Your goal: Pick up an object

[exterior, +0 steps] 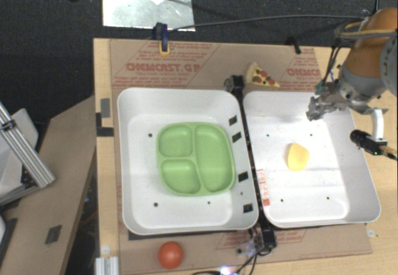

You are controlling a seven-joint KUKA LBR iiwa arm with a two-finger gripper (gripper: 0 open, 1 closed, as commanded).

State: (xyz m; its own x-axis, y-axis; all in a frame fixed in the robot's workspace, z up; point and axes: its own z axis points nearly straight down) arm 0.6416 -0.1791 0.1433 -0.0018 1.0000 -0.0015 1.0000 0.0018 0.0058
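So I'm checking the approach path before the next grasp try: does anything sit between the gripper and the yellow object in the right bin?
Nothing visible does. The gripper hangs over the far part of the right bin, and the yellow object lies alone on the bin floor nearer the camera, with bare white floor between them.

Red print runs across the brown sheet (186, 62) that covers the tabletop under the two bins. Behind the left bin the large letters read "CHEMCAST GP", framed by red angled lines. Behind the right bin the same kind of red lettering appears again (305, 71), but it is partly hidden and too faint to read for certain. A small strip of red print (263, 185) lies between the bins, too small to make out
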